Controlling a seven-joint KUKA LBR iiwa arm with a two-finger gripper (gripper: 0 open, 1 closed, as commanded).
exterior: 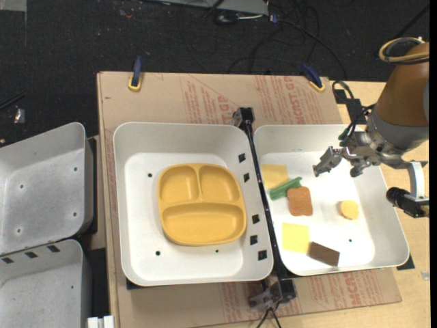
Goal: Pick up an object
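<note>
Two shallow white bins sit side by side on a cardboard-covered bench. The left bin [130, 183] holds one yellow divided plate [202, 204], lying flat near its middle with white floor showing all around it. The right bin [382, 251] holds the loose pieces: a pale yellow slice [274, 175] close to the shared divider, a green bean-like stick [285, 188] lying slantwise across that slice's lower corner, a brown breaded patty [299, 201] just beside the stick, a second yellow square [295, 237] below the patty, a dark brown block [323, 253] touching that square's lower right corner, and a small round orange-yellow piece [349, 210] apart on the right. The gripper [338, 160] hangs over the upper part of the right bin, above bare floor and well apart from every piece; its fingers [326, 164] stand spread and nothing lies between them. The bin's upper middle and its right side near the round piece offer open floor, while the pieces crowd toward the divider and the near wall.
</note>
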